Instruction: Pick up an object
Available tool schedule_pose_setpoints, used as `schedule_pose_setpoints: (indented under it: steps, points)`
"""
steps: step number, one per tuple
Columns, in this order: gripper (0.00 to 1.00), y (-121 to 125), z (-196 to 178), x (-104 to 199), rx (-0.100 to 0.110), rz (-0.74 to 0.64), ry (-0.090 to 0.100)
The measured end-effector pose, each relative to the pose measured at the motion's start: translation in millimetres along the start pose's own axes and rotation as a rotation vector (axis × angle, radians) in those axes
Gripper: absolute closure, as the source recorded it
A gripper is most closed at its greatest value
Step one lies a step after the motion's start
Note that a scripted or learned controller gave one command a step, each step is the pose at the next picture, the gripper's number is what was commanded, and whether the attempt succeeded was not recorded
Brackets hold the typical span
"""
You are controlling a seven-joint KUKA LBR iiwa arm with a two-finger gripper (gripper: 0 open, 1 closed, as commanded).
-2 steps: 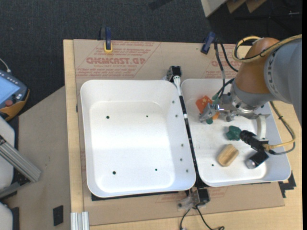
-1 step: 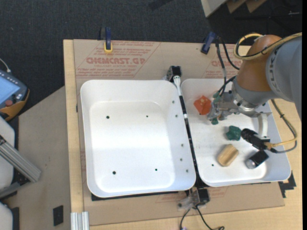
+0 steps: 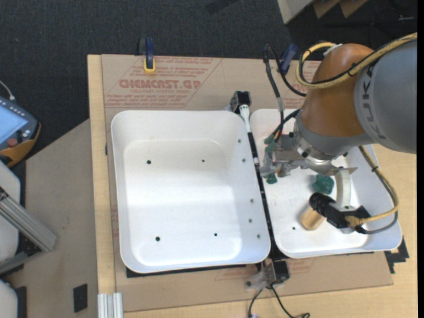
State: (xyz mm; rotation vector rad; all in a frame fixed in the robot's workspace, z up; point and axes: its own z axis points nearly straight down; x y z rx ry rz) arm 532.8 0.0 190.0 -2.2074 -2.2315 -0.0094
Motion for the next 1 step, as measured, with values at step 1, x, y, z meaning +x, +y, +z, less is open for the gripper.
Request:
schedule_pose_setpoints:
  steps: [1]
  points:
    - [1.0,-10.5,-66.0,61.8,-0.005,0.002,-0.003]
